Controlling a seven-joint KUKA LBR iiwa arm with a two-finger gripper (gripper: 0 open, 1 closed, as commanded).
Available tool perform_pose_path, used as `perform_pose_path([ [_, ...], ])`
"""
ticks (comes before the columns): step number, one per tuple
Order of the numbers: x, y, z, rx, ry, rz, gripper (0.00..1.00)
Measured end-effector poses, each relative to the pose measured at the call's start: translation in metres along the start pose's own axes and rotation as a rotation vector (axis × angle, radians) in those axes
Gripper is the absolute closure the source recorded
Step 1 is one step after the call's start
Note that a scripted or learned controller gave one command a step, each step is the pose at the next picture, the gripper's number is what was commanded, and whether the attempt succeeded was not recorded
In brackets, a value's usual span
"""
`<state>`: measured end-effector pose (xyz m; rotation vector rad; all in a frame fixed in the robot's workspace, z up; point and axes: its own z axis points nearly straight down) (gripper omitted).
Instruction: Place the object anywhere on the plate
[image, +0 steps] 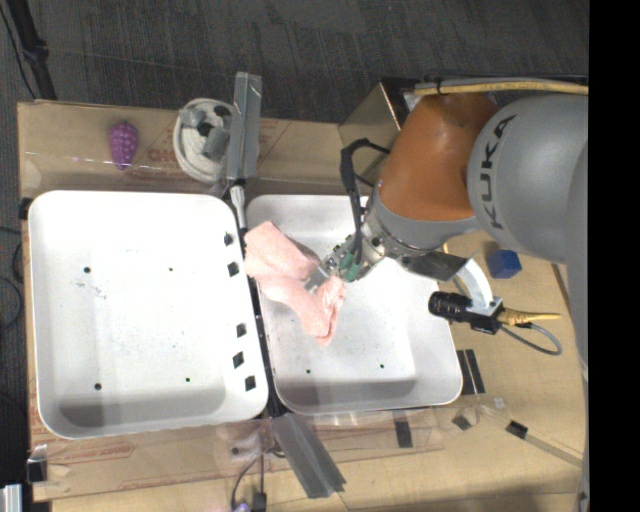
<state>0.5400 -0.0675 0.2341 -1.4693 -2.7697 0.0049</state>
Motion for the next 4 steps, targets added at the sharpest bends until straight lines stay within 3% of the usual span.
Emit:
perform_pose_path([
  [2,0.062,0.055,-0.002,-0.001,-0.004,-0.801,1.0],
  [3,0.103,0.092,0.008,-0.002,-0.006,-0.98,1.0],
  [4,0.149,0.117,0.005,-0.002,-0.006,-0.982,1.0],
])
